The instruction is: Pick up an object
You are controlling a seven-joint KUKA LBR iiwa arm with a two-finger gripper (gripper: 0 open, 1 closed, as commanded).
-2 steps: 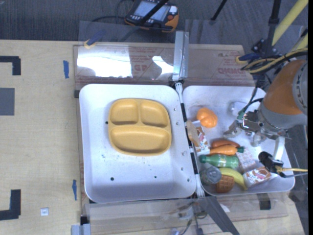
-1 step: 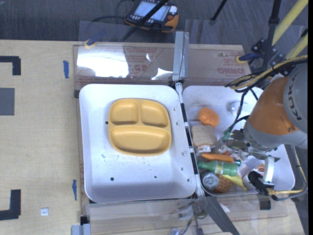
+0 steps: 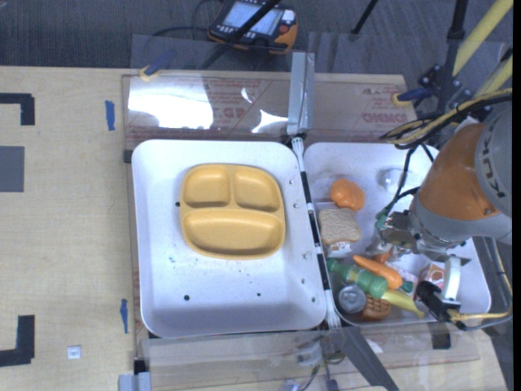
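My gripper [image 3: 398, 236] hangs low over the middle of the right bin [image 3: 370, 163], below the orange wrist band [image 3: 456, 187]. Directly in front of it lies a heap of toy food: a carrot [image 3: 378, 267], a green bottle [image 3: 368, 283], a yellow piece [image 3: 400, 300] and a grey round can [image 3: 352, 300]. To the gripper's left a bread slice [image 3: 339, 228] leans by the bin's left wall. An orange lump [image 3: 348, 193] sits behind the bread. The arm's body hides the bin's right part.
A yellow divided plate [image 3: 233, 209] lies in the left bin [image 3: 163, 275]. A metal divider [image 3: 299, 96] stands behind the two bins. A handheld pendant [image 3: 251, 23] rests on the floor at the back. Cables [image 3: 423, 125] trail near the arm.
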